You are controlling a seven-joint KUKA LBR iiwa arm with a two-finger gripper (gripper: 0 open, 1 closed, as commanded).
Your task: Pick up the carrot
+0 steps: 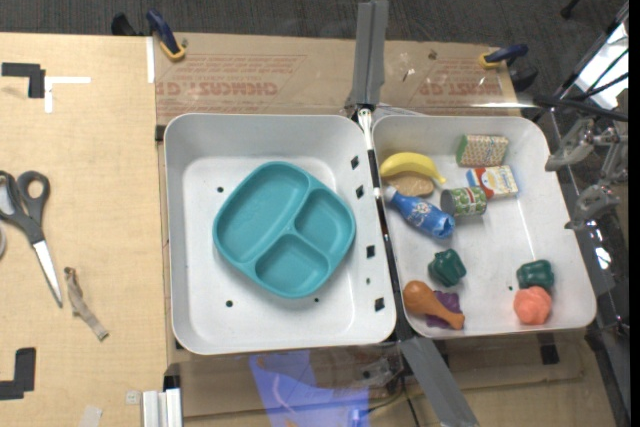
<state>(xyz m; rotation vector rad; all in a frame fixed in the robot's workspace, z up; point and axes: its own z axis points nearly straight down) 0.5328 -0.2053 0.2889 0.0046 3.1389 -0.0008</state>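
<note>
The carrot (432, 302) lies in the right bin (500, 250); cardboard (240, 100) shows mirrored lettering; pincer state untellable.

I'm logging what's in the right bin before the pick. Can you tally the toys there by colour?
Yellow: 1, the yellow banana
Blue: 1, the blue bottle
Green: 3, the green can, dark green pepper and dark green vegetable
Orange: 2, the long orange piece and round orange-red fruit
Boxes: 2, the patterned carton and red-and-white carton
Total: 9
</note>
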